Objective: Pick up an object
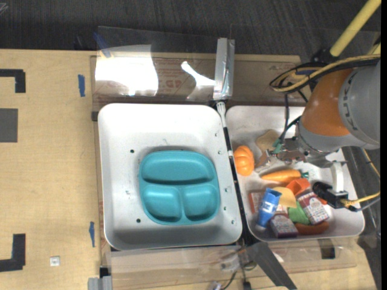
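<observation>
I can't tell the claw [284,154] state. It hangs in the right bin [357,225]; small orange pumpkin [243,160] just left, carrot-like piece [279,176] just below. I'd descend onto one item, avoiding clutter.

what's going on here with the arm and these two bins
A grey KUKA arm with an orange band reaches in from the right over the right-hand bin, which holds a heap of small items: a little orange pumpkin, a carrot-like piece, a blue bottle and some small boxes. Its end effector sits low over the pile near the carrot piece, and nothing can be seen held in it. The left bin holds a teal divided tray, lying untouched.
</observation>
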